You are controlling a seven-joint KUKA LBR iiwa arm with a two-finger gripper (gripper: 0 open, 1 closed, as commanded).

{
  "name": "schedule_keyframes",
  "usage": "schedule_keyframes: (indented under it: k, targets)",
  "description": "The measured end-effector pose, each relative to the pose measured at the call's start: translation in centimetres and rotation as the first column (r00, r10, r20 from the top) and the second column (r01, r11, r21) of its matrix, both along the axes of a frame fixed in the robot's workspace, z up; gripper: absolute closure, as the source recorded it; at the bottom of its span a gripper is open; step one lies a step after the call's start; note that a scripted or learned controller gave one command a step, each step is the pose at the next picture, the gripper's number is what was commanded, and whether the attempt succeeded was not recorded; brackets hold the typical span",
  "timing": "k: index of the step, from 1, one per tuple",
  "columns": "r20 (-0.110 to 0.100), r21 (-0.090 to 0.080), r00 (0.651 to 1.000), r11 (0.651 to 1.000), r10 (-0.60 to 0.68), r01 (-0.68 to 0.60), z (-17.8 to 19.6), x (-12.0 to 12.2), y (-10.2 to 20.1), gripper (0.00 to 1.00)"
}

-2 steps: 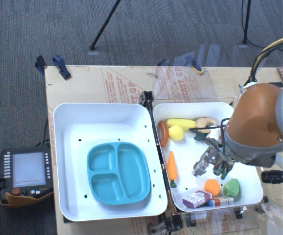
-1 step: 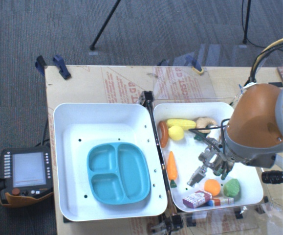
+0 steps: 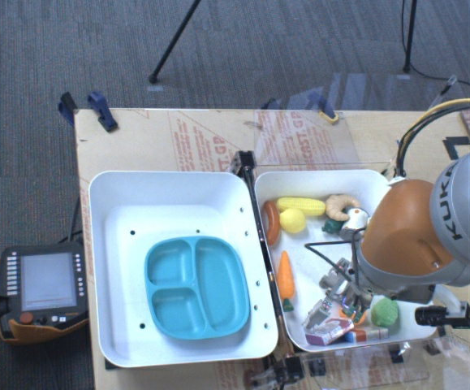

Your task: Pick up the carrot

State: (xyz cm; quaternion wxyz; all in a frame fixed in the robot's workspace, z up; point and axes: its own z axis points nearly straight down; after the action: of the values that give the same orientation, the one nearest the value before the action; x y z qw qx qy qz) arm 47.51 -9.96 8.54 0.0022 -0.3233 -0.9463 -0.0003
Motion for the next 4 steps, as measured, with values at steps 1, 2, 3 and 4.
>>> schedule_keyframes:
  k: [1,2,3,4]
  targets:
    - [0.003,-0.002,0.971,0.971,-0.239,0.239,0.6,5.1,1.8,0.0]
    - [0.003,-0.002,0.904,0.904,-0.427,0.427,0.2,9.2,0.9,0.0]
    - [0.002,-0.004,0.711,0.711,-0.704,0.704,0.2,12.3,0.4,0.0]
    - [0.003,-0.005,0.444,0.444,-0.896,0.896,0.2,16.4,1.6,0.0]
